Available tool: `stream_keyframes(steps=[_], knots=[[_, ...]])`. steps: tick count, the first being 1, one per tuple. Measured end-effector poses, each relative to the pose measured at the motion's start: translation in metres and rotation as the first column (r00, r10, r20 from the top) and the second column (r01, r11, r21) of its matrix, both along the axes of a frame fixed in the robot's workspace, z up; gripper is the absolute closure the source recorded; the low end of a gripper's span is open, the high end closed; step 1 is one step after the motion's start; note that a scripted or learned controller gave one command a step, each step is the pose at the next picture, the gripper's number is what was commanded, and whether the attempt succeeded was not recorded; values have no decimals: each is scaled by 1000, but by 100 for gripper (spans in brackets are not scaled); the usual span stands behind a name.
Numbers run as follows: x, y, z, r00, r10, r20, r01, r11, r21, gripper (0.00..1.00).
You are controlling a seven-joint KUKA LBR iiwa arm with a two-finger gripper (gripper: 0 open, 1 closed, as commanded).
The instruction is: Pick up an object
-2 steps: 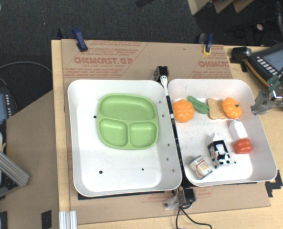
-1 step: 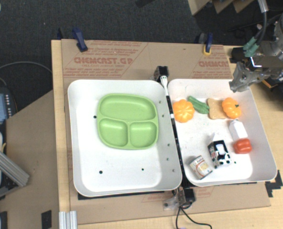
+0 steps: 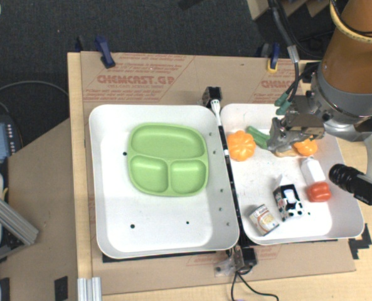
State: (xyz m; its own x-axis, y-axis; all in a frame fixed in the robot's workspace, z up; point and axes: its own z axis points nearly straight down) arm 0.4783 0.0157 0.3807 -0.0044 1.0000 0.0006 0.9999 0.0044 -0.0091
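Landmark: the right bin (image 3: 345, 227); at its near edge lie a small printed carton (image 3: 263, 219) and a black-and-white toy (image 3: 290, 203), loose and scattered as pick stock; a white bottle with a red cap (image 3: 315, 182) sits just behind them; further back, near the bin's left wall, an orange pumpkin (image 3: 241, 145); the hand (image 3: 287, 144) hangs low at the far side, touching or just over a small orange object (image 3: 307, 147), probably the target; hand's opening and hold: cannot tell, arm blocks it; a green piece (image 3: 258, 135) is half hidden.
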Motion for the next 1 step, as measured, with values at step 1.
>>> stream_keyframes(steps=[1], knots=[[0,27,-50,1000,-1,2,1,1000,0,100]])
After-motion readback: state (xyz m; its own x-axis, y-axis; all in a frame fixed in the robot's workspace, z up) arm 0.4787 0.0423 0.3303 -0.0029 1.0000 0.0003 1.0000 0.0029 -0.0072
